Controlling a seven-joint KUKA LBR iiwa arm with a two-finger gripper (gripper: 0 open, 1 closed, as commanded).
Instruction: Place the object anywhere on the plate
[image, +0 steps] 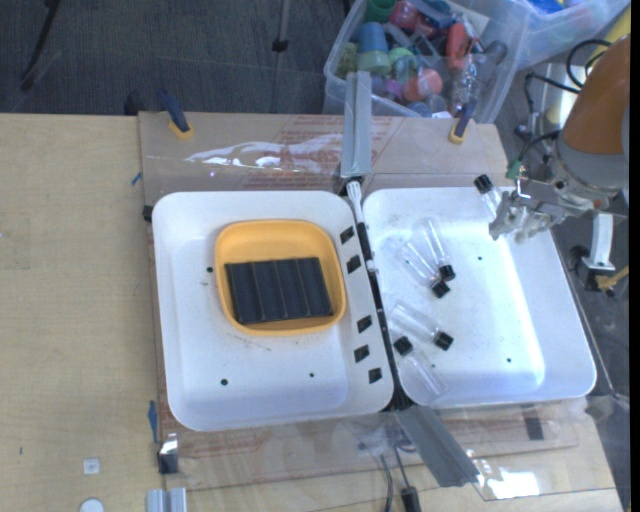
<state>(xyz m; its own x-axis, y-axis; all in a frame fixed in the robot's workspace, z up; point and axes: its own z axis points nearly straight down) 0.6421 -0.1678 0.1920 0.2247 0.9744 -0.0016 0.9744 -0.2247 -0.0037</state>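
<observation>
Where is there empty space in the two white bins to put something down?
In the left bin, bare white floor runs below the yellow plate and along its left side. The plate itself is mostly covered by a dark ribbed slab. In the right bin, the clear tubes crowd the left half; its right half is bare, below the gripper.

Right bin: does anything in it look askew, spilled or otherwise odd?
Nothing is broken or spilled. The clear tubes with black caps lie scattered at different angles in the right bin, none on the yellow plate in the left bin. The gripper sits at the right bin's far right corner.
</observation>
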